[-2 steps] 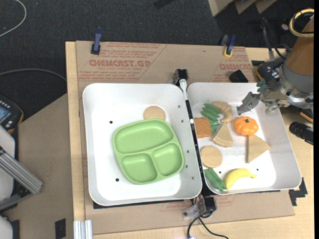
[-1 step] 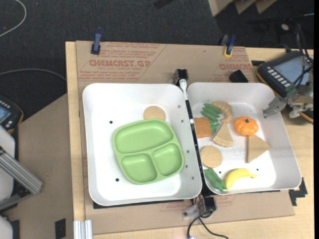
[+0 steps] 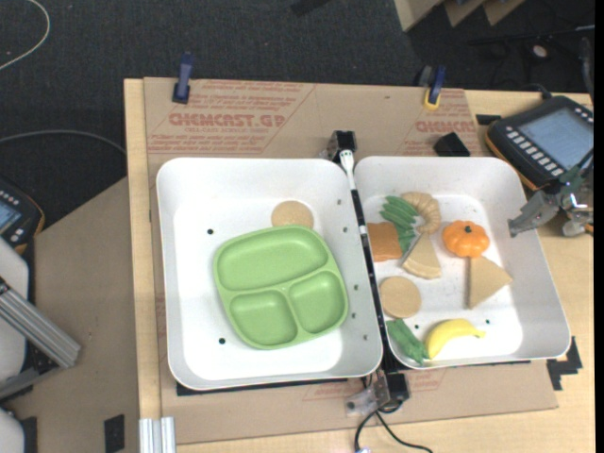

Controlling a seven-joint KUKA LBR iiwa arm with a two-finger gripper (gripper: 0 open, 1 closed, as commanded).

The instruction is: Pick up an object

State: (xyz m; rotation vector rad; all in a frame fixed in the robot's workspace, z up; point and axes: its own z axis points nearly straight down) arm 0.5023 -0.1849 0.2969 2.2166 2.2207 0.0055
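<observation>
The pincer (image 3: 525, 221) is hovering at the right bin's (image 3: 528, 338) right rim, its grey fingers spread apart and gripping nothing. Toy foods are lying in that bin: a pumpkin (image 3: 466, 239), a banana (image 3: 451, 335), a cheese wedge (image 3: 486, 281), and a cookie (image 3: 400, 297). A green tray (image 3: 279, 286) is sitting in the left bin (image 3: 184, 253), a round biscuit (image 3: 293, 215) just behind it.

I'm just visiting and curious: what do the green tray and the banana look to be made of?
Green tray: probably moulded plastic, an even matte pale green with rounded compartment walls. Banana: likely toy plastic or rubber, a uniform smooth yellow with a faint sheen; which of the two is not clear.
</observation>
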